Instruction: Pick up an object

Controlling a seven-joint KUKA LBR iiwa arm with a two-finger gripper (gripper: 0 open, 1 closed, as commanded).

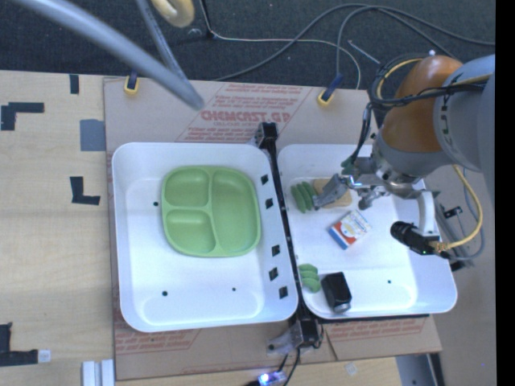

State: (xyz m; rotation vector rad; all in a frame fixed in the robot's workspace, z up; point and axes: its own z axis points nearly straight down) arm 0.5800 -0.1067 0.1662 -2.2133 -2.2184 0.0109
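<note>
Two white bins on a cardboard-topped bench, and the gripper (pixel 336 191) hangs low in the right bin (pixel 402 296), fingers spread, nothing held. The green ridged object (pixel 302 196) lies just beyond the fingertips, long axis crosswise.

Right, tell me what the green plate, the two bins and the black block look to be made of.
Green plate: probably moulded plastic, matte, with an even pale green colour and soft, rounded divider ridges. Bins: seemingly thin white plastic, smooth and faintly glossy, with rounded rims. Black block: hard to tell, possibly plastic or rubber, dark with a slight sheen.
</note>
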